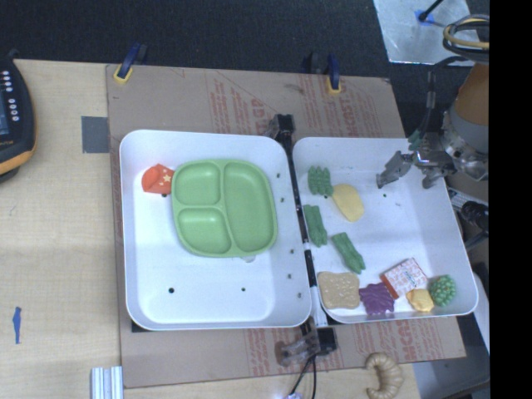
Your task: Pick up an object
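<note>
My gripper hangs over the upper right part of the right bin, open, with nothing between its fingers. To its left in that bin lie a yellow lump and three green pieces. Along the bin's front edge sit a bread slice, a purple piece, a red and white packet, a small yellow piece and a green bumpy ball. The left bin holds a green divided plate and a red object.
Both bins rest on a cardboard sheet held by blue clamps at the back. A black and orange controller lies at the left edge. A tan curled object sits in front of the right bin.
</note>
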Controlling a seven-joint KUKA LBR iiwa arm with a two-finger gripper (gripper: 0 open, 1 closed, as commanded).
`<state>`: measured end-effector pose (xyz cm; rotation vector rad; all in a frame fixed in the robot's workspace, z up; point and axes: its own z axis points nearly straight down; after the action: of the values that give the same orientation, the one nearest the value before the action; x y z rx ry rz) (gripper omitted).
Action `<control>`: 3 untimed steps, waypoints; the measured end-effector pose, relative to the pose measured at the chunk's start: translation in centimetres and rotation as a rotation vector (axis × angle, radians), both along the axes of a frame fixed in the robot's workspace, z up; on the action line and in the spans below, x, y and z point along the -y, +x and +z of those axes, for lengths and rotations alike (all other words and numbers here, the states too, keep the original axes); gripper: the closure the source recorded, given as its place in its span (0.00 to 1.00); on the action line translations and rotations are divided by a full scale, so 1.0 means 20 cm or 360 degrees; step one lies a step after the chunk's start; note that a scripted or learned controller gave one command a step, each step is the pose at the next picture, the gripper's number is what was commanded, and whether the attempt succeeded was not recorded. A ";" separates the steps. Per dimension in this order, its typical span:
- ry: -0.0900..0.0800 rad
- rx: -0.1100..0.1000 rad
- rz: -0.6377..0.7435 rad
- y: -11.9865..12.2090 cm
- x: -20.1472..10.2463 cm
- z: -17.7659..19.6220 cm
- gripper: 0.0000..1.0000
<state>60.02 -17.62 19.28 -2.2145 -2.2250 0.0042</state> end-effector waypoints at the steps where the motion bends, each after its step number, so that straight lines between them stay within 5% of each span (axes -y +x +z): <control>1: 0.0002 -0.0006 0.0009 0.03 -0.34 -0.23 0.00; 2: 0.0005 -0.0020 -0.0001 -0.37 -0.40 -0.50 0.00; 3: 0.0000 -0.0005 0.0004 -0.35 -0.39 -0.43 1.00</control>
<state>53.07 -9.91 10.61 -2.2103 -2.2260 0.0082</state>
